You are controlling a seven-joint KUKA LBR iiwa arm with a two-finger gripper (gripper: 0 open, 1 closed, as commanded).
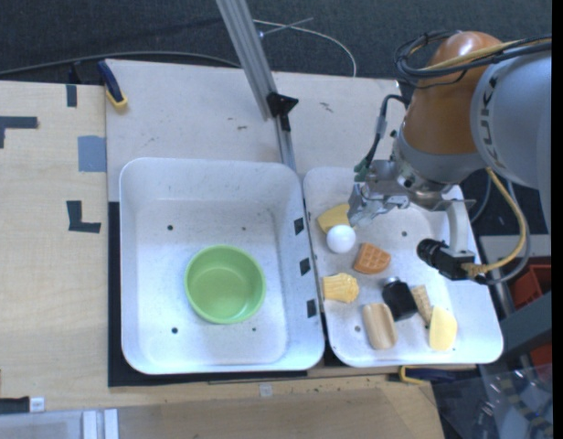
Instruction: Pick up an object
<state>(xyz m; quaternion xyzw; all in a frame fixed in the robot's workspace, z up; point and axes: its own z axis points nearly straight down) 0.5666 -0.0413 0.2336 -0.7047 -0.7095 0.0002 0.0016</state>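
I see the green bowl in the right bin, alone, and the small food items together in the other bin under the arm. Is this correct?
Not quite. The camera view shows the green bowl alone in the left bin, not the right one. The small food items, such as the white ball and the waffle piece, lie together in the right bin, under the arm, as you said.

Fixed overhead camera, slanted over both bins (126,245)

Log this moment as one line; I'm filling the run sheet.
gripper over right bin | near white ball | nothing seen held | green bowl left bin
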